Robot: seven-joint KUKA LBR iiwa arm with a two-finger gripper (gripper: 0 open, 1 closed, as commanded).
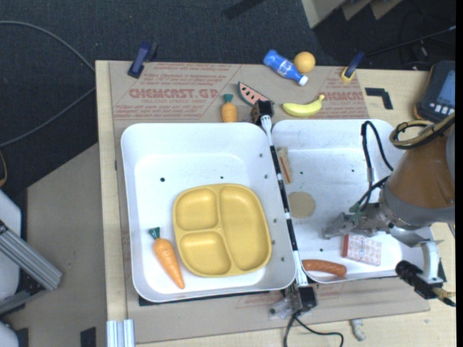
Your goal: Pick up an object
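Gripper [340, 228] hangs low in the right bin [329, 147], near its front edge; can't tell its state. Pink patterned packet [362, 249] lies just beside it toward the front right corner, hot dog [323, 267] along the front rim, brown disc [302, 205] near the left wall. Left bin [155, 157] has a yellow divided plate [221, 230] and a carrot [168, 260] at the front left corner. Banana [302, 107] sits on the bench behind the bins.

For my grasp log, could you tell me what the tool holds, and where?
It cannot be told: the tool sits low in the right bin, beside a red-patterned packet.
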